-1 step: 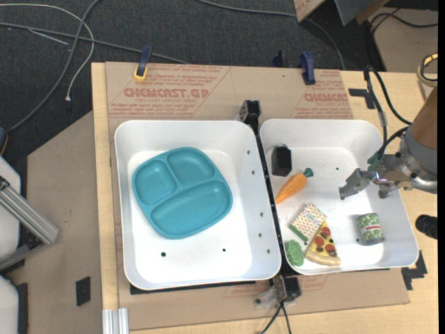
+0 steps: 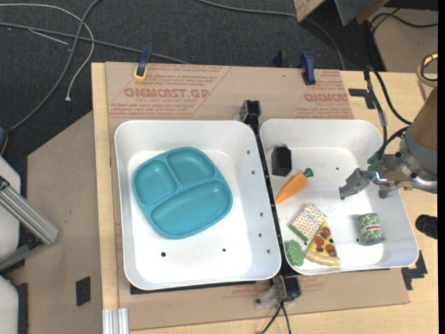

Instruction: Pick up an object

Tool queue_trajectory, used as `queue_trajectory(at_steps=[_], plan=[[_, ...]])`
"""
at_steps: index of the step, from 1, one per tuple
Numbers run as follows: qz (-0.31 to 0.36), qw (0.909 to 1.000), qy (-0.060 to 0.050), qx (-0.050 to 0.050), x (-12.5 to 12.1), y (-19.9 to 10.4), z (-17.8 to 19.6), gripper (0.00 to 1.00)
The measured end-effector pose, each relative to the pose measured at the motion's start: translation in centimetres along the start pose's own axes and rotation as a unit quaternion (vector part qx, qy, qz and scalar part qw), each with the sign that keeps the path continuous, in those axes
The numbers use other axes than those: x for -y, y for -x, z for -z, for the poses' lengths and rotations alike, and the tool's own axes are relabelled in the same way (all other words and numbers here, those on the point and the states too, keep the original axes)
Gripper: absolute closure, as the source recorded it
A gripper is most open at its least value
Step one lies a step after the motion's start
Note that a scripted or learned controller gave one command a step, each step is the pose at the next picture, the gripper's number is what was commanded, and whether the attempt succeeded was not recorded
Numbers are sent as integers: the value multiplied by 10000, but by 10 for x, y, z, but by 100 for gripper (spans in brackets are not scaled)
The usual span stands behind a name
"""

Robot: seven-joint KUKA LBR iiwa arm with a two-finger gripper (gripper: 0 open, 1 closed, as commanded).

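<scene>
grey metal gripper (image 2: 358, 183) hangs over the right bin (image 2: 348, 132), near its right wall, fingers (image 2: 350, 186) pointing left toward the bin's middle. nothing sits between them that i can see; whether they are spread or closed i cannot tell at this angle.

by my reading this is the approach step: no object is lifted yet, and a target is not yet clear. the next move calls for lining up over one item, going down, and closing on it.

closest is the can (image 2: 370, 228), just below the gripper and a little right, near the bin's right wall. the carrot (image 2: 292, 186) lies to the gripper's left, near the divider, tilted with its green top up and right. the black block (image 2: 281, 160) stands above the carrot, further left. lower left of the gripper lie the patterned card (image 2: 307, 221), the pizza slice (image 2: 322, 245) touching it, and a green piece (image 2: 295, 252) beside them at the front edge.

the left bin (image 2: 139, 256) holds a blue tray (image 2: 182, 191), well apart from the gripper.
</scene>
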State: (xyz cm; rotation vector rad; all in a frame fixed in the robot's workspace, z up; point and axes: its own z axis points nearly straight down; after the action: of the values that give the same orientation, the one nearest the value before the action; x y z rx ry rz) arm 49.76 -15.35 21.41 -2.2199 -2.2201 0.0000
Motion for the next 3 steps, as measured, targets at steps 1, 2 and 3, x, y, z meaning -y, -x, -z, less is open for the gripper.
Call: queue_trajectory(at_steps=[1,2,3], plan=[[-2,10000,-2,-1,-1,-9,-55,0],[-3,10000,-27,-11,3,-11,-98,0],[0,10000,12,-22,1,-12,-127,0]])
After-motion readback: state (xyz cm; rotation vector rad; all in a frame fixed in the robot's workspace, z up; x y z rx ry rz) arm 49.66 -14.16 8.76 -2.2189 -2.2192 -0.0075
